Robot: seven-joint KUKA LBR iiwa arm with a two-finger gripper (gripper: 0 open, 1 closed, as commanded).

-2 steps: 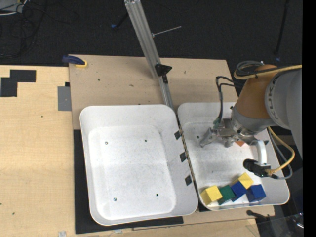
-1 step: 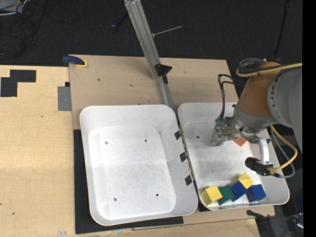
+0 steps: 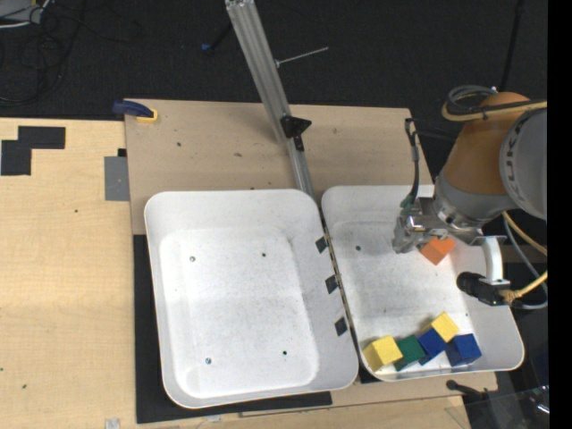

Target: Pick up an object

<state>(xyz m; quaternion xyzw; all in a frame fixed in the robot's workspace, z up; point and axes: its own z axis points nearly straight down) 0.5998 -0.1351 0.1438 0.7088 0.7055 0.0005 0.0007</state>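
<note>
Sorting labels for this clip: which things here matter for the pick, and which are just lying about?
Job: two-finger gripper; orange block; yellow cube; green cube; blue cubes; right white bin.

Lying about: left white bin; slanted metal rail; blue-and-yellow clamp.

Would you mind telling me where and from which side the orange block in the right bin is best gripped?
Probably from above, across two opposite flat faces. The orange block lies apart from the cluster of blocks at the near rim of the right bin, so its sides look free. The gripper is right beside it, partly over it, so its far edge is hidden.
</note>
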